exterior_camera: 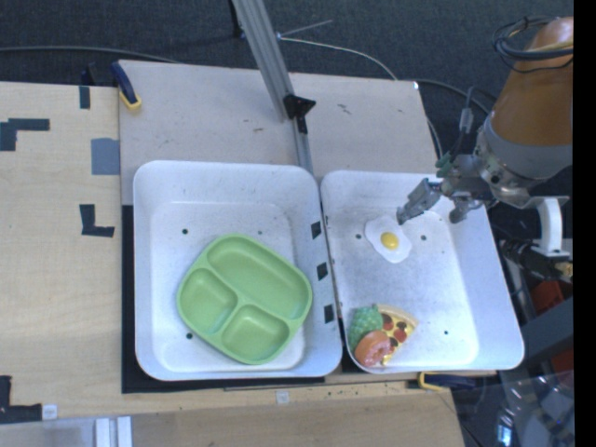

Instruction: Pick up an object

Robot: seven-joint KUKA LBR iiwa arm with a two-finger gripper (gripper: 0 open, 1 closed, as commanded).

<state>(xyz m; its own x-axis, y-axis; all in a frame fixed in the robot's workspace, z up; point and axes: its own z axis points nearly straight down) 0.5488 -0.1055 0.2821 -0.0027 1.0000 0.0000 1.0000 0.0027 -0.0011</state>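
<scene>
One fried egg lies just beside the splayed, empty end effector; one food cluster (pizza, greens) and one green tray sit apart.

We see even, fairly bright overhead light, no hard glare anywhere. The two white bins, left bin and right bin, read slightly washed out but their speckles stay visible. Shadows are soft and short: we note a faint one under the green tray at its lower right rim, and a dim one around the fried egg toy. The dark floor at top goes nearly black with little detail. Overall sharpness is low, compression softens edges. The claw and the arm look a bit smeared. The surface at left is evenly lit. No obvious edge distortion.
</scene>
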